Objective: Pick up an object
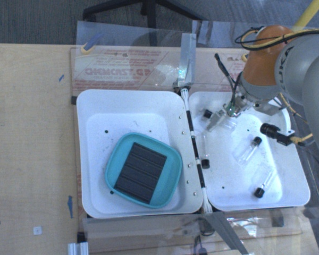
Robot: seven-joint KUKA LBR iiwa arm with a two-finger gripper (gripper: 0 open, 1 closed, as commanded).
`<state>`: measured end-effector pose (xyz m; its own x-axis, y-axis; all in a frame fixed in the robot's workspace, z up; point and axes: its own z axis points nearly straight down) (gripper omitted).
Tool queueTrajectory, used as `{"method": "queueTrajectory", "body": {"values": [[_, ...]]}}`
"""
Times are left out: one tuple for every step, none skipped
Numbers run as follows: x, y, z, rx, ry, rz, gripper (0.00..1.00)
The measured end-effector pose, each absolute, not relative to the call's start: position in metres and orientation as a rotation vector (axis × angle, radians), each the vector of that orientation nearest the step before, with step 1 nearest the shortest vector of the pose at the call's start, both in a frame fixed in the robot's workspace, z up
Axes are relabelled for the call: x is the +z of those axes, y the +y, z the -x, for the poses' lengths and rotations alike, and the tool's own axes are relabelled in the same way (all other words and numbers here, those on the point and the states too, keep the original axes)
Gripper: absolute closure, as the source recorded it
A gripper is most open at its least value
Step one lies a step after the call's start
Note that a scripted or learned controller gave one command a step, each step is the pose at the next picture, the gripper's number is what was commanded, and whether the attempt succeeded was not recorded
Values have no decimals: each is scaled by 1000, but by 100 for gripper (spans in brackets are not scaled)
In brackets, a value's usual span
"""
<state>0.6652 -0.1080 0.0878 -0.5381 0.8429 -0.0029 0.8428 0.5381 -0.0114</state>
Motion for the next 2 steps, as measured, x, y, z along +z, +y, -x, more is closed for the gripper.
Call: {"method": "queueTrajectory", "body": {"values": [[98,-103,-669,4,-2764,1501,100],[226,-54,-668,1,-2673,1653,100]]}}
